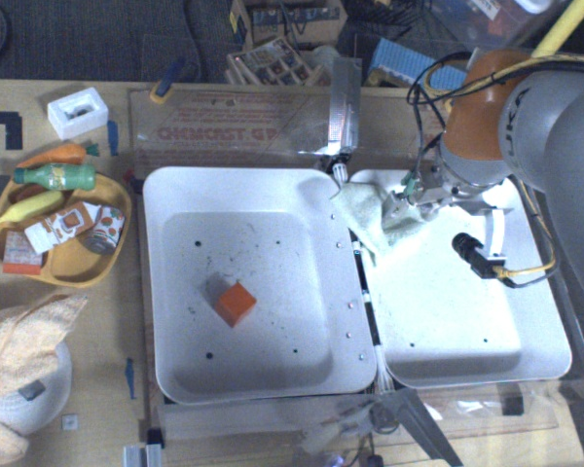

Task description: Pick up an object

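— What's nearest us on the desk [97,358]?

— At the near left corner there's a crumpled peach cloth [19,343] with a pale rounded thing [29,397] lying against it. Just beyond that sits a yellow bowl [73,266] heaped with toy food: a banana [24,207], a green bottle [56,176] and some small packets.

— And the bins?

— Two shallow white ones side by side. The left bin [175,358] has an orange block [237,303] lying a bit left of its middle, on the floor of the bin, tilted so a corner points toward us. A few dark specks are scattered around it. The right bin [526,353] is bare white across its near half.

— Where's the arm?

— Over the far side of the right bin. The grey arm [555,134] comes in from the right, its orange band [482,115] above the wrist, and the gripper [414,197] hangs low at the far left corner of that bin, right at a crumpled white cloth [370,212] bunched against the divide between the bins. It's well apart from the orange block.

— Are the fingers wide or closed?

— I can't tell; they blur into the white cloth there.

— Anything further back?

— A small white box [78,113] at the far left, and a clear panel with red lettering [229,129] behind the left bin.
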`<state>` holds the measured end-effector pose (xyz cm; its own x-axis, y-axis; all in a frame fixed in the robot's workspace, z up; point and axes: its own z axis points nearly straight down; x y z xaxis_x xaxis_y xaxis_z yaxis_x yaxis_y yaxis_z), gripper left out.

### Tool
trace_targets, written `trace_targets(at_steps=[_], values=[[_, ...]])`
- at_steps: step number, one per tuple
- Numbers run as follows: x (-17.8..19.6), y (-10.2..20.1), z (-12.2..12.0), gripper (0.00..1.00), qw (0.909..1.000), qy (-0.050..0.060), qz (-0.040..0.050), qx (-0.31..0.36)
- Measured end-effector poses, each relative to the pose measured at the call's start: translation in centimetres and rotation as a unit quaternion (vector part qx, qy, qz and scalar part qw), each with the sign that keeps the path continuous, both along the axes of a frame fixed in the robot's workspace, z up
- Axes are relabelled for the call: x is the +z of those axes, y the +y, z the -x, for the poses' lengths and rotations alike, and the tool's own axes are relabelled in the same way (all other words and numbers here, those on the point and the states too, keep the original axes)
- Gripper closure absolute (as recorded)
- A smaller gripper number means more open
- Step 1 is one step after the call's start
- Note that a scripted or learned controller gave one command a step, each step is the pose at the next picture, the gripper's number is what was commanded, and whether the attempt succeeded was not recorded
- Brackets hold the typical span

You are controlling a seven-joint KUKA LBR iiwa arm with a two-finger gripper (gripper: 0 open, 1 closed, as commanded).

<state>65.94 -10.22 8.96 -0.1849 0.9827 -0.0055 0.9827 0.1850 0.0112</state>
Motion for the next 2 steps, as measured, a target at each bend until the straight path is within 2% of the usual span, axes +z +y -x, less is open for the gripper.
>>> trace_targets(at_steps=[1,2], values=[[0.0,0.0,0.0,0.0,1.0,0.0,-0.0001,0.0],[4.4,-0.5,-0.9,0.0,0.9997,0.006,-0.001,0.022]])
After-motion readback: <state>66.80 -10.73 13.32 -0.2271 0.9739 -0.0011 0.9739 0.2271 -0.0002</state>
